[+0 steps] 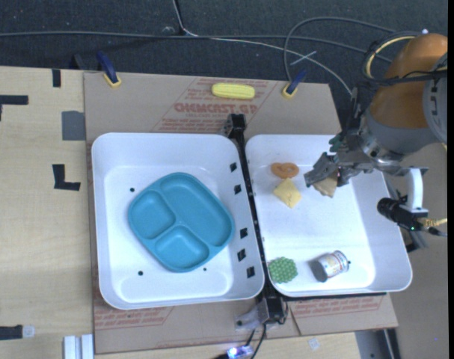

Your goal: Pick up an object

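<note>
Over right bin (pixel 387 275), tool (pixel 325 179) low.

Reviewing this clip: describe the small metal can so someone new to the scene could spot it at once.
Start at the right white bin of the two on the bench. Along its near edge lie two things side by side: a green bumpy ball and, to its right, the metal can lying on its side. It is the one shiny silver item in the bin.

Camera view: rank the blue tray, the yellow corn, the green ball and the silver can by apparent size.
1. blue tray, by far largest.
2. yellow corn.
3. silver can and green ball look about alike; I would not rank them.
</note>
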